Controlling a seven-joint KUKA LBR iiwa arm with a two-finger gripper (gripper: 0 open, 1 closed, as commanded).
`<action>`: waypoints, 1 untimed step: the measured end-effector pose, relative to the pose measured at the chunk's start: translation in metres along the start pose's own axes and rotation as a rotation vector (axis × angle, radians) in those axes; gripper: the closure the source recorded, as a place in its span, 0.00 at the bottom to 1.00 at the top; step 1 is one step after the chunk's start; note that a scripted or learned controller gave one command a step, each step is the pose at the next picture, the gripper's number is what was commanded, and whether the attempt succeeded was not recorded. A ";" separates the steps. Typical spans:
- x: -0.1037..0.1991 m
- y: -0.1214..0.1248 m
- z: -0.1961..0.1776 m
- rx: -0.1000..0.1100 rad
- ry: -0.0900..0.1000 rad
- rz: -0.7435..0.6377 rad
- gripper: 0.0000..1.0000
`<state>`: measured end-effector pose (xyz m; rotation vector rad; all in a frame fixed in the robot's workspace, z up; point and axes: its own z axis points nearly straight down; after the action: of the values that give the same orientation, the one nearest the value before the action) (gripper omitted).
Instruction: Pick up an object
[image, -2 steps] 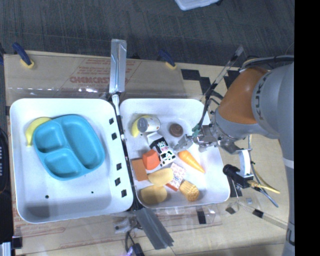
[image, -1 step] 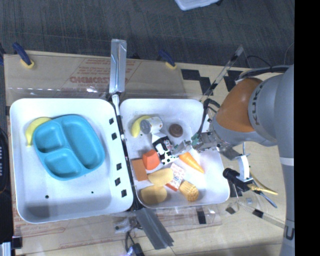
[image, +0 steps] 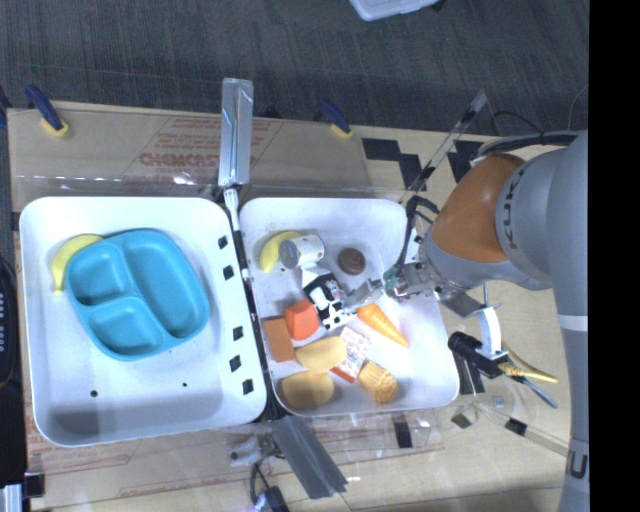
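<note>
A: What do we see in the right bin (image: 415, 225)?

B: We see many small things. At about 11 o'clock of the bin lies a yellow banana (image: 272, 247), and just beside it a small silver cup (image: 303, 250) on its side. Toward 12 o'clock is a brown round piece (image: 351, 261). In the middle we find a black-and-white object (image: 328, 301), touching an orange-red block (image: 301, 320). At 3 o'clock of the middle is an orange carrot (image: 382, 323), tilted. Toward 6 o'clock lie a pale yellow potato shape (image: 320, 353), a round bread-like piece (image: 307, 389) and a corn-like piece (image: 377, 380).

A: And the gripper (image: 372, 290)?

B: It reaches in from 3 o'clock and is low over the bin, between the black-and-white object and the carrot. How wide it stands, and if it has hold of something, we cannot tell.

A: And the left bin (image: 60, 400)?

B: It bears a blue divided plate (image: 140, 290), with a second banana (image: 68, 255) under its edge at 10 o'clock.
</note>
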<state>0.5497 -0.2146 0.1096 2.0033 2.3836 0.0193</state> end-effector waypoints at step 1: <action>0.003 -0.005 0.000 -0.008 -0.001 -0.053 0.00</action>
<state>0.5444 -0.2121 0.1094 1.9354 2.4311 0.0259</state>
